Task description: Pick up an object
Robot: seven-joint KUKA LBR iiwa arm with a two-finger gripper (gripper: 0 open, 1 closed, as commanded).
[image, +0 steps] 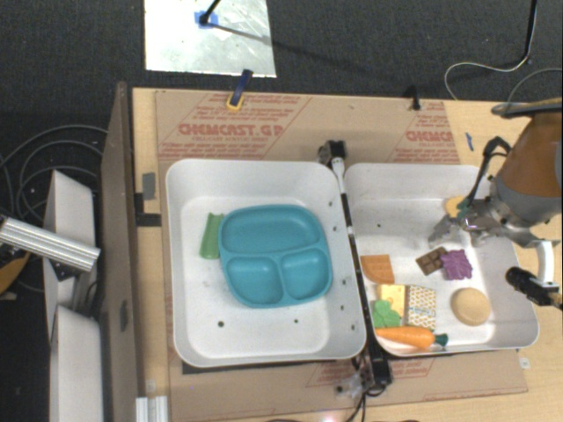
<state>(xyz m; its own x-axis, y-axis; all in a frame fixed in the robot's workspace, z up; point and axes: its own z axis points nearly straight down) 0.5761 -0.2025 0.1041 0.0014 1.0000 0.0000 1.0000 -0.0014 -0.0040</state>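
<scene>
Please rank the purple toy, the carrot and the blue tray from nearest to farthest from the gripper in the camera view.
Gripper is in the right bin.
1. Purple toy: just below it, same bin.
2. Carrot: at that bin's lower edge.
3. Blue tray: in the left bin.

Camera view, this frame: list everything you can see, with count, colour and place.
Bins: two, white, side by side on the bench.
Divided tray: one, teal, in the left bin.
Green piece: one, against the tray's left edge.
Carrot: one, orange, right bin's front edge.
Orange slab: one, right bin, near the divider.
Yellow block: one, beside a patterned card.
Green leafy toy: one, above the carrot.
Brown piece: one, beside a purple toy.
Tan round: one, right bin's front right.
Pincer: one, grey, over the right bin's far side.
</scene>
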